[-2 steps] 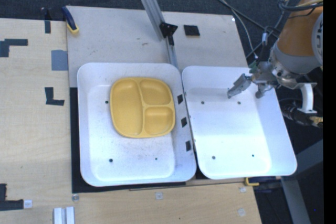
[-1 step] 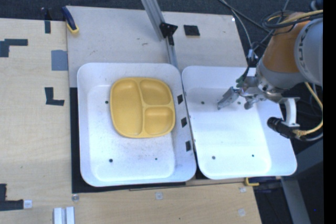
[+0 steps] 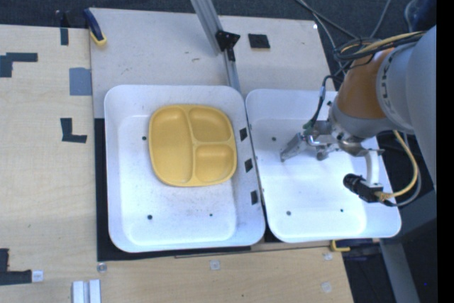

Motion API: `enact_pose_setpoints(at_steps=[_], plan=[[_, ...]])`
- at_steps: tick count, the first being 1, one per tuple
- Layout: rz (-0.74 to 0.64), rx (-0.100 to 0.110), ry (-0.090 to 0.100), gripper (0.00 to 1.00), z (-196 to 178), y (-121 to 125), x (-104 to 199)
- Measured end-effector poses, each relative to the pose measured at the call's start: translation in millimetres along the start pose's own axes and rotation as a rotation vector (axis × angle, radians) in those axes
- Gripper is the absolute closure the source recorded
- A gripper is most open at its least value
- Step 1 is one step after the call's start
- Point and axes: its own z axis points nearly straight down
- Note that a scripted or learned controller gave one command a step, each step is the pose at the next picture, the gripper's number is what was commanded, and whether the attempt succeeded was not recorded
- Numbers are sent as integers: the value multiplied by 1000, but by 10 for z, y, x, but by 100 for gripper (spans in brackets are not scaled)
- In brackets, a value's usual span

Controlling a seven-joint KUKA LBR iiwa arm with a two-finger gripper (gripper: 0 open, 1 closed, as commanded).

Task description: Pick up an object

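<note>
Where two bins [image 3: 128, 223] sit, one plate [image 3: 192, 145]

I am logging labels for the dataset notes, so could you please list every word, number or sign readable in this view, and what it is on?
None: no readable text on the yellow plate, the two white bins, the arm or the bench. The dark tape patches are blank.

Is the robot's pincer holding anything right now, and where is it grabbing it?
Nothing is held. The pincer hangs over the right bin with nothing between its tips, and the yellow plate lies in the left bin.
</note>
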Motion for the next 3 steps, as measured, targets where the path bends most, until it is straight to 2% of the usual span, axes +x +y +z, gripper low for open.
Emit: enact_pose_setpoints(at_steps=[1, 3], plan=[[0, 0, 0, 100, -127, 6, 1], [1, -7, -1, 100, -1369, -23, 8]])
